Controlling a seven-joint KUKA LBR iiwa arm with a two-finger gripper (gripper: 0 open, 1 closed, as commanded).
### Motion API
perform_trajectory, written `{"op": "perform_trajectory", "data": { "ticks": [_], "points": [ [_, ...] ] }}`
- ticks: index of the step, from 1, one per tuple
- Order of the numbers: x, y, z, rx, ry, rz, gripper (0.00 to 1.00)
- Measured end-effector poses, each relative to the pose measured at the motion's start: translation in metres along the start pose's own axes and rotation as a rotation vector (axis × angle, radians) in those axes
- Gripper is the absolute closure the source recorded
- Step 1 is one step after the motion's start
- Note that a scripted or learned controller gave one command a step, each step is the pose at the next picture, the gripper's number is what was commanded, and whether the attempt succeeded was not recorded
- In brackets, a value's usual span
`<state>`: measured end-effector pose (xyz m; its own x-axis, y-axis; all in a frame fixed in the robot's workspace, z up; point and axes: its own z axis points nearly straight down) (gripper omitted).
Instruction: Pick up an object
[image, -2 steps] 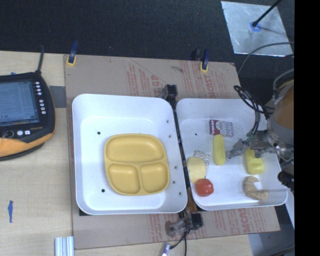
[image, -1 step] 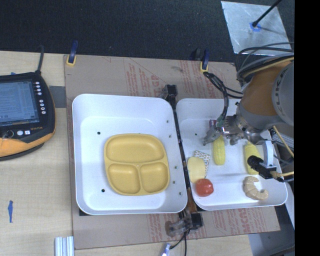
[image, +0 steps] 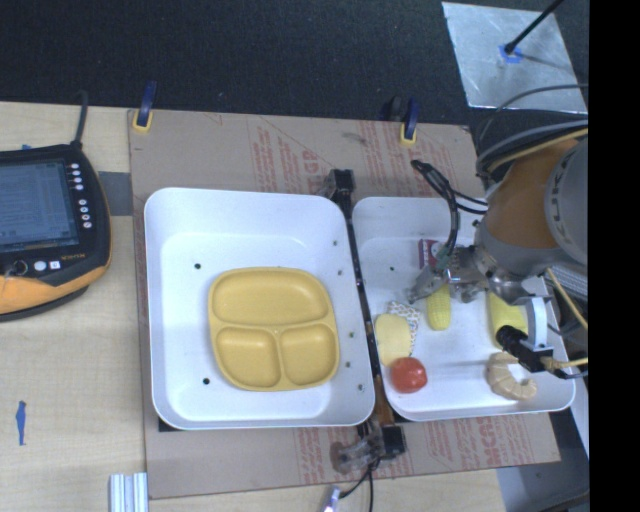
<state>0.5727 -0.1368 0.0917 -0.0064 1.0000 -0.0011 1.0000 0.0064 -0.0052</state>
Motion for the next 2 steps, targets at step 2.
{"op": "perform_trajectory", "data": {
  "ticks": [2],
  "points": [
    [0.094, 0.017, -0.101, -0.004, 0.003, 0.000, 1.00]
  ]
}}
